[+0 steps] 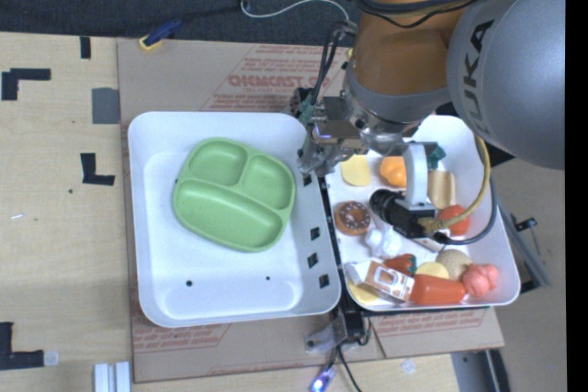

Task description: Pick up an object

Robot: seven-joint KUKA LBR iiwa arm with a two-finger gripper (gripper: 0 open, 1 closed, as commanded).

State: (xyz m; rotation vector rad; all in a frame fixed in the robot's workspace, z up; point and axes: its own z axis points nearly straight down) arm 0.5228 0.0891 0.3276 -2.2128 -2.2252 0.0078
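Grey metal over a heap of toy food: the arm's tool (315, 142) hangs at the wall where two white bins meet.

From where I stand I cannot tell whether the tool is apart or together, and I see nothing gripped in it. It sits over the far inner corner of the right bin (441, 308), close to a pale yellow piece (356, 170), with an orange (393, 171) just past that and a doughnut (352, 217) nearer the front. Those look like the likeliest picks. The rest of the loose stock crowds the front corner, a red pepper (436, 291) among it. The left bin (220, 285) carries a green divided plate (237, 193), probably as a place to drop things. Both bins rest on cardboard on the wooden worktop (55, 197).
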